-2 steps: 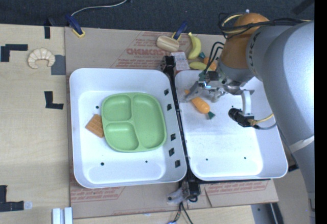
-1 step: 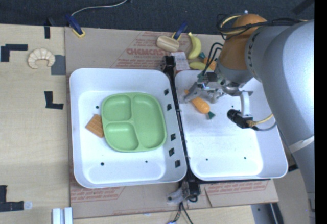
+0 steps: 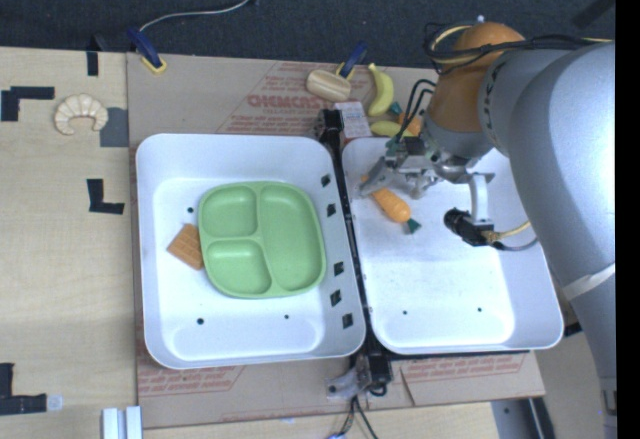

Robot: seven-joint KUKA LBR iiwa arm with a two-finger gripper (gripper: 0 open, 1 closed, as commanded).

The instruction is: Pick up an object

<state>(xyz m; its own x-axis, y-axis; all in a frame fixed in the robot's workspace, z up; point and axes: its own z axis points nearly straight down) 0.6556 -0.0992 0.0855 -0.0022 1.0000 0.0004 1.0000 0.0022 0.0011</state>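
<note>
**Carrot in right bin, gripper above it**

I see the toy carrot (image 3: pixel 392 206) lying at the back of the right bin (image 3: pixel 470 317). The gripper (image 3: pixel 400 170) hangs just above it; jaws' spacing I cannot tell. Red lettering on the bench's cardboard (image 3: pixel 270 105) is unreadable.

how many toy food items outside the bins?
3: croissant on the bench far left; bread roll and banana behind the bins. The arm may hide more.
</note>
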